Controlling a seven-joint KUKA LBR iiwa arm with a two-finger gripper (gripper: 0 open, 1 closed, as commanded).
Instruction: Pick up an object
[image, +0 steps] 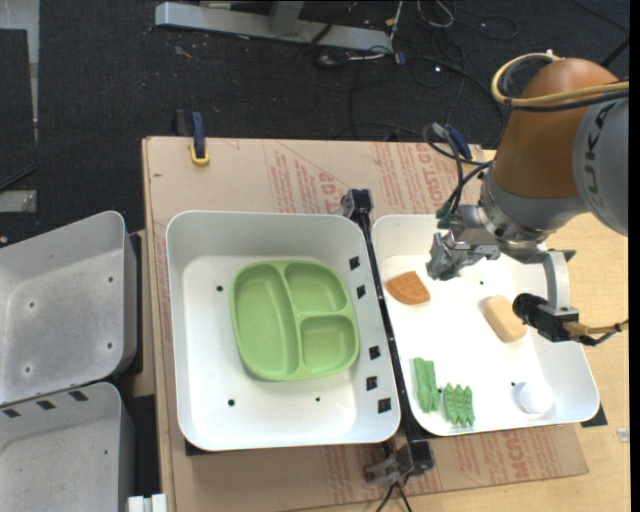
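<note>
You see the claw (447, 262) at the upper right of the frame — whether it is parted, you cannot tell. Just below-left lies the orange wedge (408, 289), smooth and rounded, in the right bin (570, 395).

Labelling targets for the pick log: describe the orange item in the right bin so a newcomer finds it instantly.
Start at the right-hand shallow white bin. Near its upper left, close to the divider, lies a flat orange wedge-shaped piece, just below and left of the gripper. It is the bin's one orange item; its neighbours are tan, green and white.
</note>
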